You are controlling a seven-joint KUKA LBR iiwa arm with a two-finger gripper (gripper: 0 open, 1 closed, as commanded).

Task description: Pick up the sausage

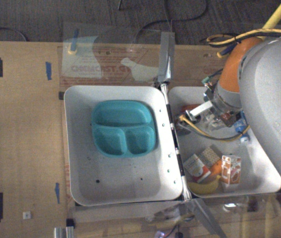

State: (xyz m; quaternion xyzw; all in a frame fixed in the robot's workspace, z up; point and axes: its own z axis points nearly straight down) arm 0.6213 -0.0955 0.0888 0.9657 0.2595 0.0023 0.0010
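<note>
Reddish sausage (pixel 190 108) just beside claw (pixel 207 119)

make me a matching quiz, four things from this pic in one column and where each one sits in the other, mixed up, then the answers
1 teal plate
2 banana
3 juice carton
4 blue tape strip

a bench, left of both bins in the view
b lower edge of the bin on the view's right
c middle of the bin on the view's left
d just right of the banana, same bin

Pairs: 1-c, 2-b, 3-d, 4-a
</note>
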